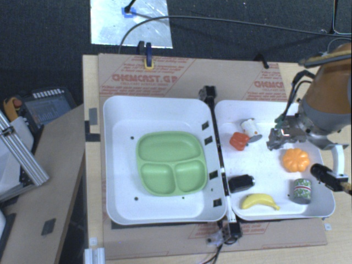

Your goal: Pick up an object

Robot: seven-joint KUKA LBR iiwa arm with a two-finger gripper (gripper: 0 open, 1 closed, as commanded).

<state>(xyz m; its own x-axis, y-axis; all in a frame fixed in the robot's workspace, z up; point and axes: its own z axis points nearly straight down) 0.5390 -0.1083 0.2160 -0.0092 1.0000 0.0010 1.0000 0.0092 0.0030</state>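
Yellow banana [259,202] lies lengthwise left-right, tips upturned; end effector [276,141] finger state unclear.

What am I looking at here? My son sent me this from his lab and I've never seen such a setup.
One camera looks down at a slant on a bench with two shallow white bins. The grey and orange shape at the right is a robot arm; its hand hangs over the right bin, holding nothing that I can see. That bin contains an orange pumpkin, a banana, a small can, a red pepper, a white cup-like piece and a black object. The left bin holds a green divided plate.
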